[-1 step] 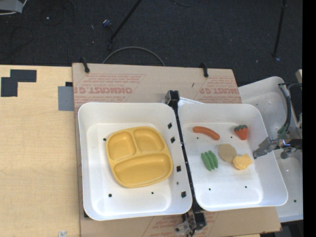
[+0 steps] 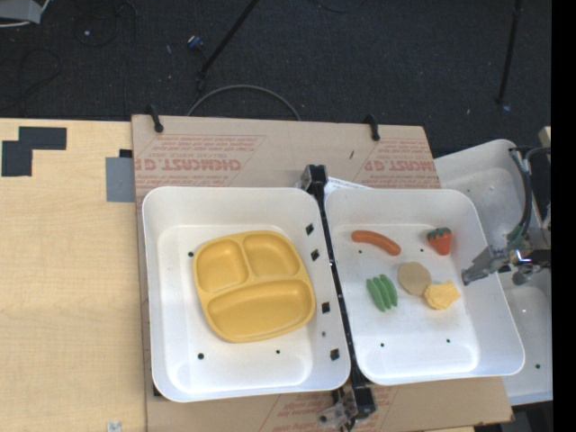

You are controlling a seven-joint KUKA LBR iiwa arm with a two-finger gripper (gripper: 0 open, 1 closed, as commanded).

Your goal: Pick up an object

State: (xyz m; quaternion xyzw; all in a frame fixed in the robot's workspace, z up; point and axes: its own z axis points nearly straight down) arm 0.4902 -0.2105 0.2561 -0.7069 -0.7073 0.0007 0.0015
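Two shallow white bins are seen side by side on the surface. In the left bin [image 2: 171,241] a yellow divided tray [image 2: 255,284] is laid. In the right bin [image 2: 486,349] five small items are gathered: an orange sausage [image 2: 375,241], a red strawberry [image 2: 439,239], green pea pods [image 2: 382,292], a tan round biscuit [image 2: 414,278] and, touching it, a yellow cheese piece [image 2: 442,295]. The gripper [image 2: 481,268] is seen at the right bin's right rim, near the cheese piece; nothing is held, and whether the fingers are spread cannot be told.
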